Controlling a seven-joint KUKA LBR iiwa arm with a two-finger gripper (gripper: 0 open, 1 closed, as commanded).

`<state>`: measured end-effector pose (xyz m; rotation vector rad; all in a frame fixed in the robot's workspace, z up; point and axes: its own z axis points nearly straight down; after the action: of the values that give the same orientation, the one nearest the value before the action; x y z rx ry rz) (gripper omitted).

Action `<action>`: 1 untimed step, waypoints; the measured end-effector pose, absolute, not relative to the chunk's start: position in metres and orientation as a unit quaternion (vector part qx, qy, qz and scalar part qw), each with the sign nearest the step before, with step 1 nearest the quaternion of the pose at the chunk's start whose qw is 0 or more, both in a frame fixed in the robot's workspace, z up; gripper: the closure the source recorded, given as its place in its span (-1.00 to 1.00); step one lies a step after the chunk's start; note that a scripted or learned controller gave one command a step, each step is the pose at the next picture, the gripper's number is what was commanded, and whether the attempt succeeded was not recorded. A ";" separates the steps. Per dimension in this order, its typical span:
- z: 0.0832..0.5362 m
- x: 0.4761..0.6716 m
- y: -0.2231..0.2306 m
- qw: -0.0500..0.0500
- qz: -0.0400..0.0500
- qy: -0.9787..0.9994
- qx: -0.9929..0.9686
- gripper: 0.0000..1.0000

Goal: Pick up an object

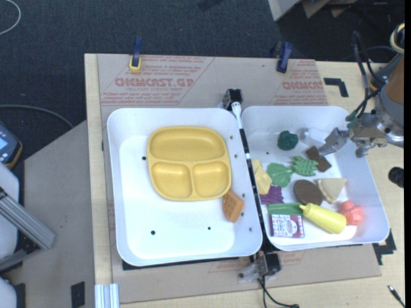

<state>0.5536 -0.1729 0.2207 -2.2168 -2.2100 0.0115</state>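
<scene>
Many light, hard toy foods in the right bin (pixel 367 185), yellow bottle (pixel 324 217) near the front, probably smooth and slippery, best pinched across its fat middle; end effector (pixel 334 141) farther back, wide or narrow not clear.

Dark carpeted floor (pixel 96 18) surrounds a cardboard-topped bench (pixel 192 76).

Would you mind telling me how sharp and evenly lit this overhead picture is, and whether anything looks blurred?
Camera view: lighting is even and soft; the yellow tray is crisp, with faint shadows. The right bin looks slightly washed out, and the gripper is soft, so its fingers are hard to read.
</scene>
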 end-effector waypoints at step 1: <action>0.228 0.556 -0.173 0.000 0.000 -0.707 -0.707 -1.00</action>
<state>0.5564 -0.1726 0.2276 -2.2214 -2.2212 0.0000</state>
